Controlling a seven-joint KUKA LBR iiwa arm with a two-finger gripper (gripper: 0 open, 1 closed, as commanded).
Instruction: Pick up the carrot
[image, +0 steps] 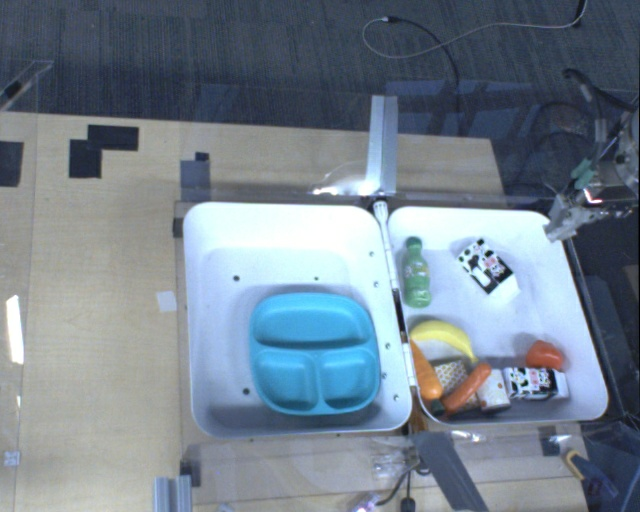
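The carrot (427, 373) is an orange tapered piece lying against the left wall of the right bin (560, 300), near its front corner, just below a yellow banana (445, 338). A reddish sausage-shaped piece (466, 389) lies right beside it, with a small speckled item between them. The gripper (583, 203) hangs at the far right, above the right bin's back right corner, well away from the carrot. It is small and partly cut off by the frame edge there.
The right bin also holds a green bottle (415, 270), a cow-patterned carton (485, 266), a second carton (533, 382) and a red-orange piece (545, 353). A blue divided plate (313, 352) sits in the left bin (225, 250). A metal post (383, 145) rises behind the divider.
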